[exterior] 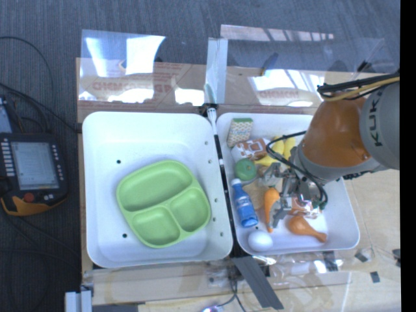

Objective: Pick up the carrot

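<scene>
The carrot (pixel 270 203) lies in the right bin (pixel 344 229), roughly at the bin's centre, its length running from twelve to six o'clock with a slight tilt. The gripper (pixel 284 208) hangs right over it, its metal parts just at the carrot's three o'clock side and seemingly touching it; whether it is spread wide, narrow or closed on anything cannot be told from this angle. The arm (pixel 338 138) with its orange band reaches in from the two o'clock direction, and part of the lettering "KU" shows on its grey housing.

At the carrot's nine o'clock lies a blue bottle (pixel 244 203), with a label too small to read. At six o'clock sits a white egg (pixel 260 240). An orange gourd-shaped toy (pixel 304 227) rests at four o'clock. A green round piece (pixel 246 169) sits at eleven o'clock.

The left bin (pixel 104 174) holds a green divided plate (pixel 163 202).
</scene>
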You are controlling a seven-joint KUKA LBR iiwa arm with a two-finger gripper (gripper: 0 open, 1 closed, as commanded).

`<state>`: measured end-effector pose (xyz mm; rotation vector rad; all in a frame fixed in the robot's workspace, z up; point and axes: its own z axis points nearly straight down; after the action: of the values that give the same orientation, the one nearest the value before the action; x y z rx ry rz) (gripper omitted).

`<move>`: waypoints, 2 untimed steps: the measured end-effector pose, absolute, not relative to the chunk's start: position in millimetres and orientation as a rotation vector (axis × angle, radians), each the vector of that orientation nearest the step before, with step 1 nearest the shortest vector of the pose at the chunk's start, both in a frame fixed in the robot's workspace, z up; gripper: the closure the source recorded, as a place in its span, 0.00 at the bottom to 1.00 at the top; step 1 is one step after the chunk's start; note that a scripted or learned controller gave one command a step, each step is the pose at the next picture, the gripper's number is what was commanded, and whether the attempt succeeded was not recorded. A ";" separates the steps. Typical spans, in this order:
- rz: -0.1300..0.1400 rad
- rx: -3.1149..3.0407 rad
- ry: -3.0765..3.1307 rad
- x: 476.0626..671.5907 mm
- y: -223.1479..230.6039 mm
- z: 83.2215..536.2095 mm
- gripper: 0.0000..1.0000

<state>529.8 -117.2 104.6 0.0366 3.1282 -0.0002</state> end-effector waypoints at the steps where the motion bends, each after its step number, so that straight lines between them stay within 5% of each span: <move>1: -0.006 0.034 3.119 532.0 -116.9 113.0 1.00; 2: 0.000 -0.229 3.128 504.1 -56.6 185.4 1.00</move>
<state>504.1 -56.6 185.4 -0.2292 3.1282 0.0002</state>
